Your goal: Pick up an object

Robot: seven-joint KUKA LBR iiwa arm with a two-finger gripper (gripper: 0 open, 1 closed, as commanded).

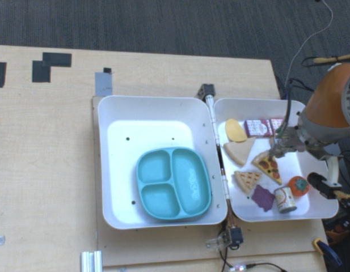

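Observation:
The right bin (319, 211) holds several toy foods. Among them are a yellow piece (236, 130), a tan bread-like piece (237, 152), a pizza slice (267, 166), a waffle wedge (247, 180), a purple piece (263, 198), a small can (285, 200), a red tomato (299, 186) and a maroon wrapped bar (262, 127). My gripper (278, 148) hangs low in this bin, just above the upper end of the pizza slice. Nothing shows between its tips, which are dark and small in the camera view.
The left bin (118, 152) holds a blue divided plate (173, 182). A ridge with clamps (216, 152) separates the two bins. The arm's orange band (329, 98) and grey wrist cover the right bin's far right side. Cables lie at the bench's right edge.

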